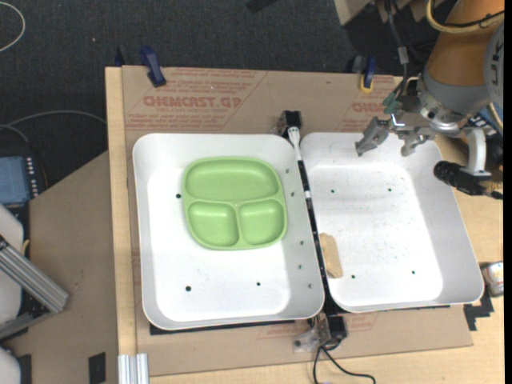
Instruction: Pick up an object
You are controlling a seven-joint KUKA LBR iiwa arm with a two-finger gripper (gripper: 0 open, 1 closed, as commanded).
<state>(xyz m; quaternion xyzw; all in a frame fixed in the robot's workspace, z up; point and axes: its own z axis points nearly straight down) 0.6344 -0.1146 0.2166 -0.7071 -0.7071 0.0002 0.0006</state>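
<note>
Two white bins sat side by side on a cardboard-topped bench. The left bin (160,286) held a green plate (234,202) with three compartments, one large at the far side and two smaller at the near side, lying flat in the bin's far half. The right bin (432,270) held a small tan wooden piece (331,256) lying against its left wall, near the front, just beside the seam between the bins. The arm (462,50), grey with an orange band, reached in from the upper right. Its gripper (394,138) hung over the far edge of the right bin, fingers spread apart with nothing between them. The gripper was well apart from both the wooden piece and the plate. Blue clamps (152,65) pinned the far edge of the cardboard.
</note>
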